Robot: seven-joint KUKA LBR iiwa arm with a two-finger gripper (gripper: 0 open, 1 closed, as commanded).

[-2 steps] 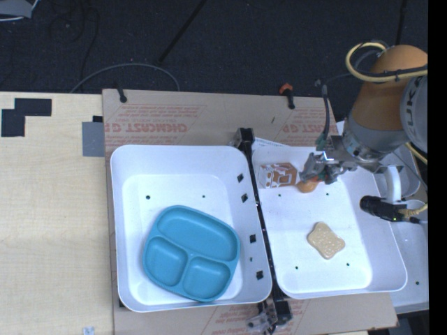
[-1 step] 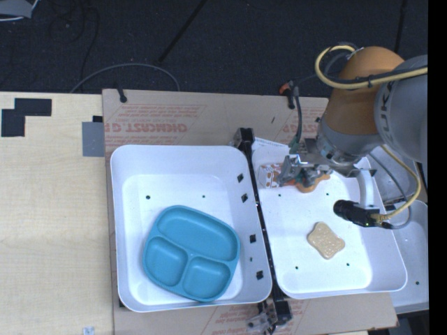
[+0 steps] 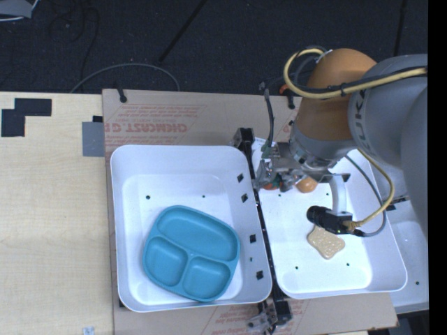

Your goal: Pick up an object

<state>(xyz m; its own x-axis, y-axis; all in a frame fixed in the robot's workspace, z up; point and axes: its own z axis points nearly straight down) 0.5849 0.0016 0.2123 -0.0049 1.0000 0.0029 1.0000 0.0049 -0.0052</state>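
**Arm low over right bin, near divider**

Reaching in from right, orange band up top, wrist bent down; gripper (image 3: 278, 175) at upper left of right bin (image 3: 363, 274). Finger gap hidden, cannot tell. Small orange object (image 3: 306, 184) just beside gripper; tan toast-like piece (image 3: 326, 243) lower on bin floor. Blue divided plate (image 3: 190, 252) in left bin (image 3: 129, 187). Cardboard under bins, pale wood bench, dark cabled floor behind.

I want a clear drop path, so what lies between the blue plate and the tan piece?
In the camera view, between the blue plate and the tan piece lie the bins' adjoining walls and bare white floor of the right bin.
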